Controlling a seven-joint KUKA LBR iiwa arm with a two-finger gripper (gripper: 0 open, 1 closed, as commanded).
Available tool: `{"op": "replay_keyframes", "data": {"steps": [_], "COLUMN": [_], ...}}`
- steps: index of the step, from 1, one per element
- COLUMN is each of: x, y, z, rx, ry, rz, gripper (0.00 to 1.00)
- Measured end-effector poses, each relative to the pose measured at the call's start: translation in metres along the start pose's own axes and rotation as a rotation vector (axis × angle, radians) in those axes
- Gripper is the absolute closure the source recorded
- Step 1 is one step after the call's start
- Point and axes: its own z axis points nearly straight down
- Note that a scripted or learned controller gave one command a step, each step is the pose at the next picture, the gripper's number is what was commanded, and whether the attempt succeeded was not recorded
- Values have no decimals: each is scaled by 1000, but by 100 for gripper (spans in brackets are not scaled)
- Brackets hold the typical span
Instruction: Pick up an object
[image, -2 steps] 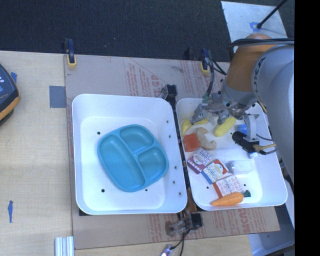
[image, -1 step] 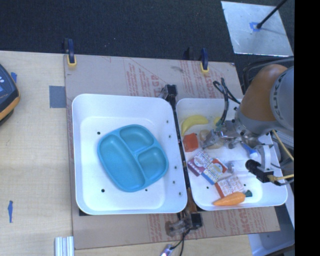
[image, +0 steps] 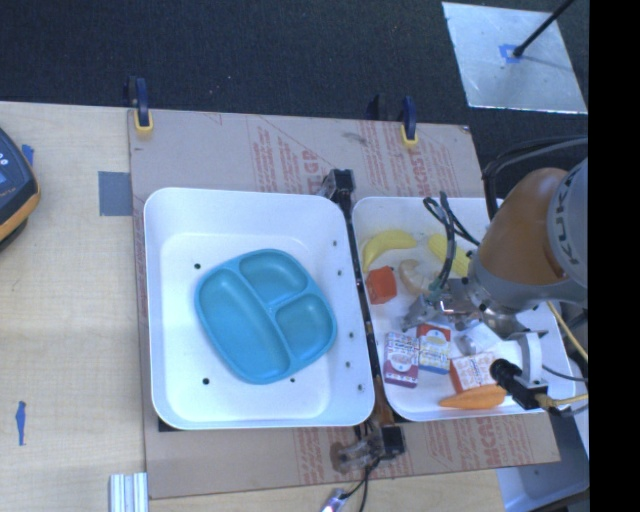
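The right bin (image: 372, 215) holds several small items. A yellow banana (image: 388, 243) lies at its far left, with a red block (image: 381, 285) just below it and a tan piece (image: 410, 272) beside that. Nearer the front lie a red-and-white carton (image: 401, 358), a blue-and-white carton (image: 434, 350), a red carton (image: 472, 372) and an orange carrot (image: 472, 399). My gripper (image: 438, 303) hangs low over the middle of this bin, just above the cartons and right of the red block. The arm's orange band (image: 525, 235) hides the bin's right part.
The left bin (image: 170, 215) holds a blue divided plate (image: 264, 315). A black clip (image: 341, 184) sits where the two bins meet at the back. Cables (image: 445, 225) trail from the wrist over a yellow item (image: 440, 247). A dark device (image: 12, 185) lies at the far left.
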Motion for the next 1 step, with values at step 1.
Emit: {"op": "replay_keyframes", "data": {"steps": [1], "x": [-1], "y": [0], "z": [-10], "rx": [1], "ry": [-1], "rz": [-2], "gripper": [100]}}
